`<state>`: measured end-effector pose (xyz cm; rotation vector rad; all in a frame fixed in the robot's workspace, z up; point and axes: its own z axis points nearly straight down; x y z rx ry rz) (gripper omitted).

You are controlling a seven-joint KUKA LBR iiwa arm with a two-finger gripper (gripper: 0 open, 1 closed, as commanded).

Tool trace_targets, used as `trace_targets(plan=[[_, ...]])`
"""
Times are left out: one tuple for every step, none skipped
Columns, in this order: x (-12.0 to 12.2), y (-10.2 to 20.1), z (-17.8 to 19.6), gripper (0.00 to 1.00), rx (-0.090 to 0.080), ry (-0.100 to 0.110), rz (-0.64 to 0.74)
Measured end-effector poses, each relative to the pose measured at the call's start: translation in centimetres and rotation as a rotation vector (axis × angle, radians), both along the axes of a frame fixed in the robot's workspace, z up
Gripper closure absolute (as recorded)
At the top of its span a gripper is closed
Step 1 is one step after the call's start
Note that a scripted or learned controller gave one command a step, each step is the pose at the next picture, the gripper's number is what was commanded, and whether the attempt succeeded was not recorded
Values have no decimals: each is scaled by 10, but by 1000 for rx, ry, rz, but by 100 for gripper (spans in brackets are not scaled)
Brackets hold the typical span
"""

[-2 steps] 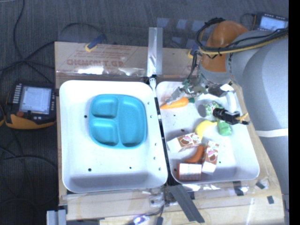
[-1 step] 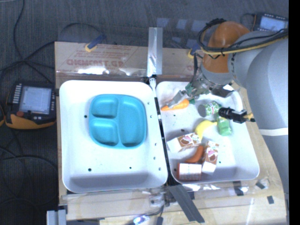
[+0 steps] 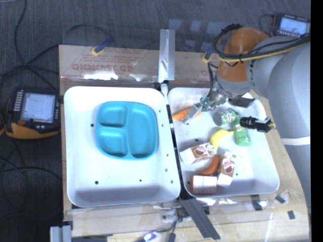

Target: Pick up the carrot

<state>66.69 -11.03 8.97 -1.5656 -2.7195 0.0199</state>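
The gripper hung low over the upper-left part of the right bin, its fingers reaching down-left from the wrist. The carrot lay right at the fingertips, just to their left, close against the divider between the two bins. Whether the fingers were spread or closed, and whether they pinched the carrot, could not be told; the tips and the orange body ran together.

To the left of the gripper there was little room: the carrot, then the bin wall. Above it stood the bin's far rim. Below it lay a patch of bare white floor before the clutter began.

Lower right of the gripper sat one green-and-white can, one yellow lemon and one green block. Further below lay three small printed cartons, one brown sausage among them and one red-and-white tub at the near rim.

Well to the left of the gripper, the left bin held one blue divided plate.
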Motion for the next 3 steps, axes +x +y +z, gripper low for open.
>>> trace_targets(plan=[[0,-7,8,100,-12,-9,-1],[-22,-13,1,100,11,-24,-221],[2,1,113,100,7,-12,-188]])
